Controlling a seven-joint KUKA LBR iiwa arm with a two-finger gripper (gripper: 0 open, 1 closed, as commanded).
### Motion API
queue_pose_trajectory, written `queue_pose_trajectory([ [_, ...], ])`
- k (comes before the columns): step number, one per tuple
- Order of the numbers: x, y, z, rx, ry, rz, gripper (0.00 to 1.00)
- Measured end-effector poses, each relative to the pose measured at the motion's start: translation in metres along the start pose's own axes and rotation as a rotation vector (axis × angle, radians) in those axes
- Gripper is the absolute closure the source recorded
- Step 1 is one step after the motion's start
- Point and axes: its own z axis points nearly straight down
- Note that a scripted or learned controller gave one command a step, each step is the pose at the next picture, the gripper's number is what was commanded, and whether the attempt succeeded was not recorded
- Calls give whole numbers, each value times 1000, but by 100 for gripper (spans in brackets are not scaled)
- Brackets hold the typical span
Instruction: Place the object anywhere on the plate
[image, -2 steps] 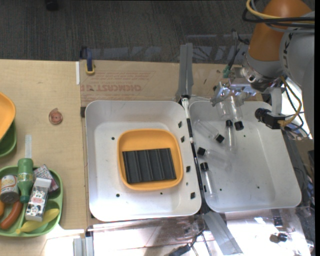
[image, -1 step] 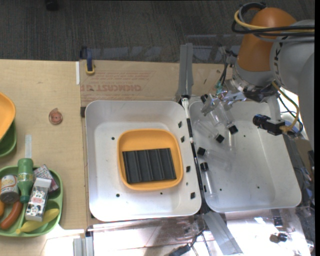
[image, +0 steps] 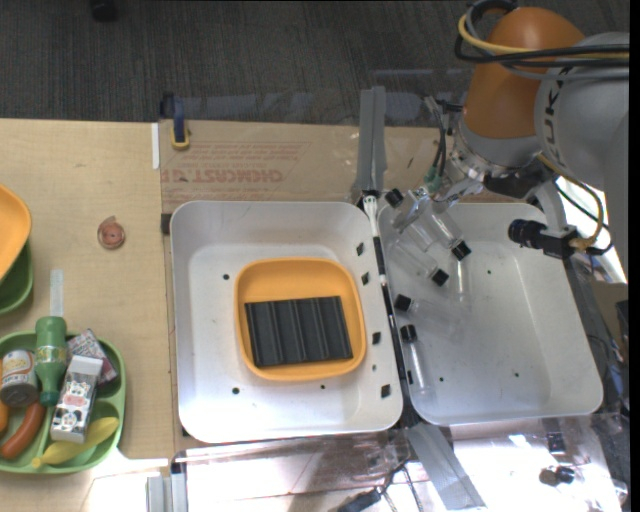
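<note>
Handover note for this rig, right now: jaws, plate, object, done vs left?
Gripper: over the upper-left corner of the right bin, by the divider; it looks transparent, so the state of the jaws cannot be read, and nothing is seen held.
Plate: yellow, in the middle of the left bin.
Object: a dark ribbed slab already lies flat on the plate.
Done: by the layout, the placement looks complete.
Left: confirm release, pull the arm back.

Two white bins (image: 190, 300) sit left of and beneath the gripper (image: 432, 235), with one yellow plate (image: 300, 277) and one green tray (image: 110, 420).
</note>
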Motion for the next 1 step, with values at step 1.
queue_pose_trajectory([
  [1,0,0,0,0,0,0,0],
])
